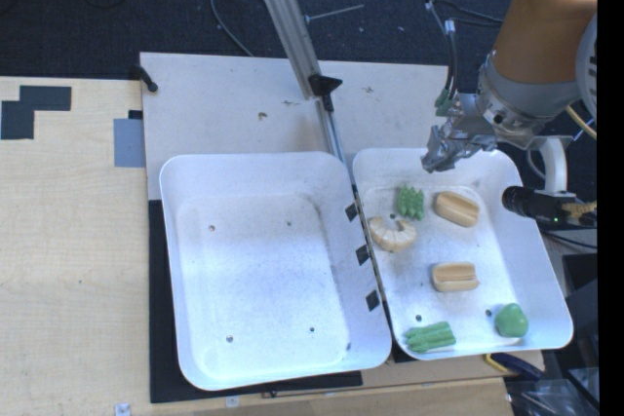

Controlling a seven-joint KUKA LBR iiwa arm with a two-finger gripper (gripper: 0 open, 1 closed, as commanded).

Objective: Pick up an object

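The grey arm with its orange band reaches in from the right, and its two-finger jaws point(441, 158) hang over the far edge of the right-hand shallow white plastic bin point(539, 248), pointing down and to the left. Nothing can be seen between them, and how far they are parted cannot be told from this slanted view.

All the loose things lie in that right bin. Nearest below the jaws is a small knobbly green piece point(409, 202), and just to its right a tan bread-roll shape point(456, 208). Beside the bin's left wall lies a pale cream curved piece point(391, 234). Toward the middle sits a second tan loaf-shaped block point(454, 277). Along the near edge lie a long ribbed green piece point(430, 337) and, well to its right in the corner, a rounded bright green lump point(511, 320).

The left-hand shallow white bin point(185, 209) touches the right one along a row of black clips, both standing on the pale desk point(68, 239)
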